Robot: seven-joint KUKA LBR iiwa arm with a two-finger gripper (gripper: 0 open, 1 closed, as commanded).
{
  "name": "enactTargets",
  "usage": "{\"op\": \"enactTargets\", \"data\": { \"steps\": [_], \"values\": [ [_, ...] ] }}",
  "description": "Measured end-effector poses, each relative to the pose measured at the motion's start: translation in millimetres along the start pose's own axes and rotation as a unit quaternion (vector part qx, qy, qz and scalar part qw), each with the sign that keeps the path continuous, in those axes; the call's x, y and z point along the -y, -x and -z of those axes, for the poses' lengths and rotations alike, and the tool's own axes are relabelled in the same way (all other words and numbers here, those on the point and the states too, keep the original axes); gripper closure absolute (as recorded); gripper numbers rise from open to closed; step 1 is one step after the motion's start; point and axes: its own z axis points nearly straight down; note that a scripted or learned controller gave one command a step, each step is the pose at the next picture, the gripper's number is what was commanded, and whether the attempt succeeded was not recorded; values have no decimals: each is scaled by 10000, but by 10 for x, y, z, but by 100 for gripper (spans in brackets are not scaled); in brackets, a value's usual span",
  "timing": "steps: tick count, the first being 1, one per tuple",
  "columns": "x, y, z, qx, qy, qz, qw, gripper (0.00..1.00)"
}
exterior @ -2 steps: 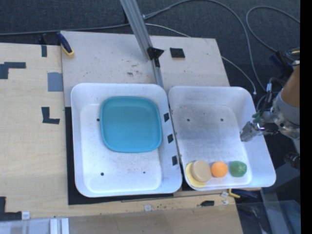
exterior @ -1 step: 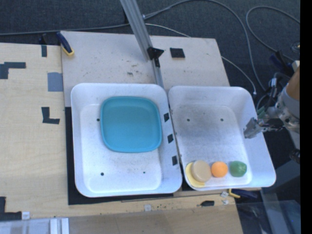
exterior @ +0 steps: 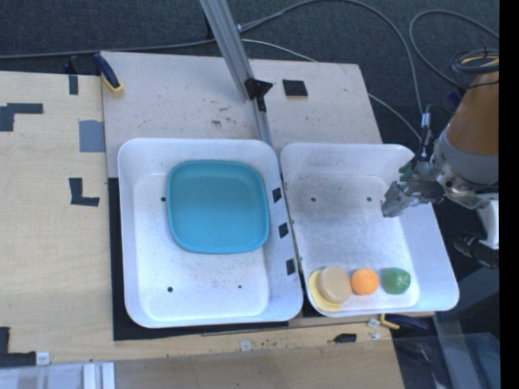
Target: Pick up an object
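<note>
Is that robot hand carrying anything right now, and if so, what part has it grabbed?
Nothing. The hand hangs over the right bin, with no object between its fingers. The orange ball lies by the bin's near edge.

A pale wooden bench [exterior: 49,217] bears two shallow white bins side by side. The left bin [exterior: 138,298] and the right bin [exterior: 430,258] touch along their inner edges, where small black clips [exterior: 283,230] sit. A grey metal rail [exterior: 235,51] runs at a slant from the top edge down to the seam between the bins. Dark tape patches [exterior: 81,191] mark the bench at left. A yellow-and-blue clamp [exterior: 109,74] lies near the board's far left corner. Black cables [exterior: 389,31] loop over dark flooring behind.
</note>
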Motion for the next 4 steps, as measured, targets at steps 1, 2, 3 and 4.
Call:
{"op": "enactTargets", "data": {
  "steps": [1,2,3,4],
  "values": [
    [-193,-541,-101,-1,-8,-1,10000,100],
    [-354,-1102,-182,0,-7,-1,10000,100],
    [-582,-1582,-226,0,-6,1,10000,100],
    [-718,-2050,-278,1,-8,-6,10000,100]
  ]
}}
